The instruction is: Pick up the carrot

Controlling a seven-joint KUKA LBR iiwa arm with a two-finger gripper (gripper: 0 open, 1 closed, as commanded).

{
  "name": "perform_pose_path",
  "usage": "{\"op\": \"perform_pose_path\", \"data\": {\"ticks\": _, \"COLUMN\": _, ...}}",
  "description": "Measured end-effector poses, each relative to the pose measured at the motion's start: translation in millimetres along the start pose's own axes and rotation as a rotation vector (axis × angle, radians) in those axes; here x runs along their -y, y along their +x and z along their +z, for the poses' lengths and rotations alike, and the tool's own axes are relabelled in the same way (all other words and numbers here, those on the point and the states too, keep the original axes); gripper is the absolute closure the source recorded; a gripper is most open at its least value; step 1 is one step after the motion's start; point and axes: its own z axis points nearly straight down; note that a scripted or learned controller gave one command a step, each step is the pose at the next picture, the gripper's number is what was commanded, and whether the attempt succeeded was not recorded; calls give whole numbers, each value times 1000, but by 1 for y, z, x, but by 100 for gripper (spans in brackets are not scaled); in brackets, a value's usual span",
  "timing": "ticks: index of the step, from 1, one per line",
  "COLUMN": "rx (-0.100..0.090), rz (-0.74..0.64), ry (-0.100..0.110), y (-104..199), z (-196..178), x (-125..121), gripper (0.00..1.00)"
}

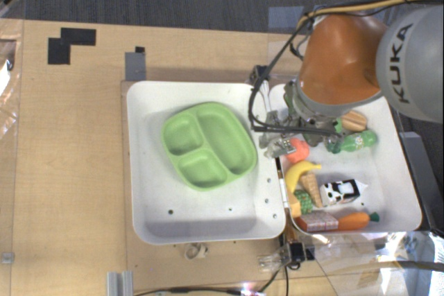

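The carrot [354, 220] is orange with a green stub at its right end. It lies flat along the front wall of the right bin [406, 184]. My gripper [280, 143] hangs under the arm's orange band at the bin's left side, well behind and to the left of the carrot. It sits just beside a small red-orange fruit [299, 148]. The arm's wrist hides most of the gripper from above.
A banana [302, 172], a tan cone [311, 190], a cow-patterned carton [343, 192] and a red box [317, 221] crowd the carrot's left. A green bottle [354, 142] and brown bun [354, 120] lie behind. A green divided plate [208, 144] sits in the left bin [149, 218].
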Motion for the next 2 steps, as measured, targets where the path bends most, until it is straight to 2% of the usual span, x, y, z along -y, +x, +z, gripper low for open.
{"op": "perform_pose_path", "data": {"ticks": 1, "rx": -1, "rz": -81, "ry": 6, "y": -46, "z": -181, "x": 75, "gripper": 100}}
{"op": "perform_pose_path", "data": {"ticks": 2, "rx": -11, "rz": -83, "ry": -1, "y": -45, "z": -176, "x": 73, "gripper": 0}}
